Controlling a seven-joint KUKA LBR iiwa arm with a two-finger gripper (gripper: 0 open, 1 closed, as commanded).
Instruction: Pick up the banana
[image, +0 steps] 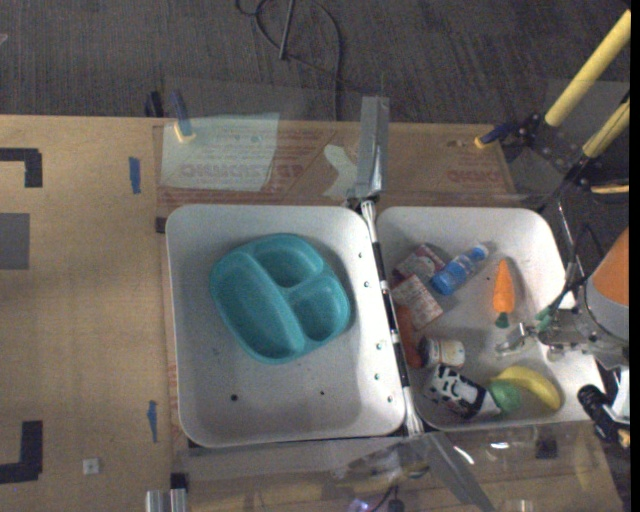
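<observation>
arm (612, 290) cut by right edge | hand (525, 335) fingers blurred

Even, bright overhead light; glare on the clear sheet (225, 150); soft, slightly blurred detail; faint shadows within the bins (190, 300).

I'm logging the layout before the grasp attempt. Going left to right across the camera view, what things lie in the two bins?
Teal divided plate → small snack packets → blue bottle → carrot → banana, with the end effector just above it at the right bin's right side.
</observation>
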